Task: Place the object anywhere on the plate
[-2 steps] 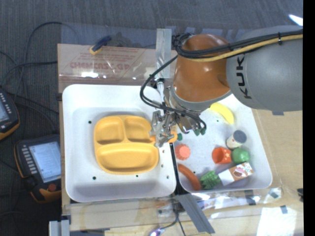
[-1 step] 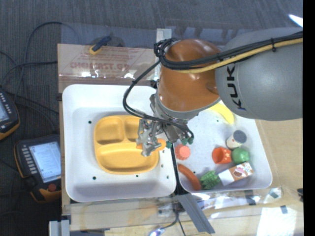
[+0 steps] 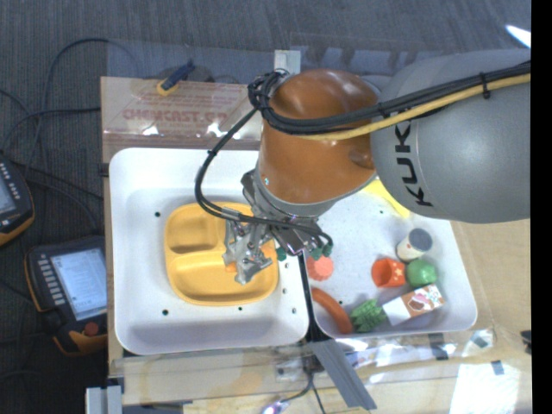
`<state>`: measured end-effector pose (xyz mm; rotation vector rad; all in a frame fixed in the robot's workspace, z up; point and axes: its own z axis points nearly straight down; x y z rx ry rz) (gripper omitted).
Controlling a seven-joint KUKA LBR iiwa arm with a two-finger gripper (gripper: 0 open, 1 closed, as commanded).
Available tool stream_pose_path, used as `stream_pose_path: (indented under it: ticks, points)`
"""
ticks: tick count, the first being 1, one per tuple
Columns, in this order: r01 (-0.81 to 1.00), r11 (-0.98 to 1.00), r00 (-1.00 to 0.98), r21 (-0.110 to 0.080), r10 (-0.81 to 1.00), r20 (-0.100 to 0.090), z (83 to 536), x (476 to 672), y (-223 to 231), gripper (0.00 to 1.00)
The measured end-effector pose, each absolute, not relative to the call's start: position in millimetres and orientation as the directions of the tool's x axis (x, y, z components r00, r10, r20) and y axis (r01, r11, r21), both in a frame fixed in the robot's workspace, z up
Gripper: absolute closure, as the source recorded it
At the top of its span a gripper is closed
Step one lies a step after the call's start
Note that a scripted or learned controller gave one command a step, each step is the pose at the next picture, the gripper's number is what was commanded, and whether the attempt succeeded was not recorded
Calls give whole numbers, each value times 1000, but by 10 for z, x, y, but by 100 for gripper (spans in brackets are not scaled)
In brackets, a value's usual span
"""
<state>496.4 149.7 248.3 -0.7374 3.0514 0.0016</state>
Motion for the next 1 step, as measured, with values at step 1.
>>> stream_pose_path:
  ticks: [1]
  points:
    - [-457,890,-890,0,-457,-3,2483,4964,1496,0]
